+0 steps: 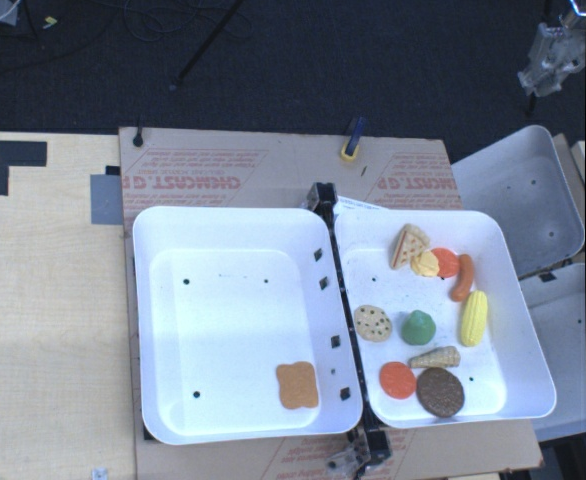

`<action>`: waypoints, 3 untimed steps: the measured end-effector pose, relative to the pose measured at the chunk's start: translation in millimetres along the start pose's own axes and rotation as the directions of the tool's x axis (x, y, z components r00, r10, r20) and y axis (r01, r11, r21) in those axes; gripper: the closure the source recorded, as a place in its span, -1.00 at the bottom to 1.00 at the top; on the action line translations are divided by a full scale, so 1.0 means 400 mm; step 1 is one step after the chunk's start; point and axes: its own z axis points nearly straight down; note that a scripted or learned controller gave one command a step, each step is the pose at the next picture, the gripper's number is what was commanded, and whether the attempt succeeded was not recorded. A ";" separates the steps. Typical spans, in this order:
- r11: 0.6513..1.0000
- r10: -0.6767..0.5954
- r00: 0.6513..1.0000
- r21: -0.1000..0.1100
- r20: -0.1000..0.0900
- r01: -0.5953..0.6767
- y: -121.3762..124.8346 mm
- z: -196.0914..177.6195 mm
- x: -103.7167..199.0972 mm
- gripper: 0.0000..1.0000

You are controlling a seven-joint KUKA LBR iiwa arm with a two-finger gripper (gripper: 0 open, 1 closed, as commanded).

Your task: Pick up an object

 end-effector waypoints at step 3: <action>1.000 0.004 1.000 0.012 -0.003 -0.004 -0.003 0.016 -0.157 1.00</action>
